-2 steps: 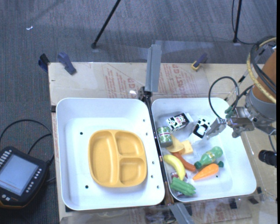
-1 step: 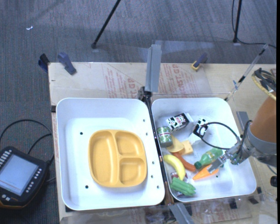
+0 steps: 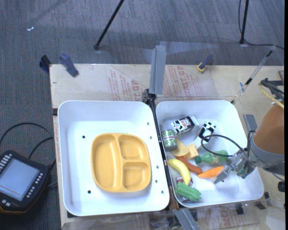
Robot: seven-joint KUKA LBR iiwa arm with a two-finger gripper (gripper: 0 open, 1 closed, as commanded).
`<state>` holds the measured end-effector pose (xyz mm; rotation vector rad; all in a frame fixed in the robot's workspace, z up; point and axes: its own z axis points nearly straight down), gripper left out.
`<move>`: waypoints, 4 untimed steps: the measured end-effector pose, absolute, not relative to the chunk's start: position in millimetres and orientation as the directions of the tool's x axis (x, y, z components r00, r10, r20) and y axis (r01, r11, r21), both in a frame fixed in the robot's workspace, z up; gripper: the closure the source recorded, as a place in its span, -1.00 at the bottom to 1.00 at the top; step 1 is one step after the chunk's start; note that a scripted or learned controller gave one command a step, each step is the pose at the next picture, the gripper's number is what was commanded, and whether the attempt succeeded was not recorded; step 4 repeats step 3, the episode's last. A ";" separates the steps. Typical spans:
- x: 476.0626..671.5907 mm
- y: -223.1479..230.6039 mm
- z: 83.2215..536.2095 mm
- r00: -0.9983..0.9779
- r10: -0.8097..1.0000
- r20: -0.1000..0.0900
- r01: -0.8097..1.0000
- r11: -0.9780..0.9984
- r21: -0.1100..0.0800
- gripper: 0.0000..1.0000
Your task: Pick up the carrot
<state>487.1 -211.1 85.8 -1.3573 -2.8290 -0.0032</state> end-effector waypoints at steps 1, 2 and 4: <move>485.9 -213.4 92.8 -0.619 0.786 0.009 0.786 0.619 0.000 1.00; 524.7 -171.0 174.0 -0.636 0.771 0.004 0.771 0.636 -0.001 1.00; 511.0 -110.4 189.4 -0.539 0.843 0.006 0.843 0.539 -0.005 1.00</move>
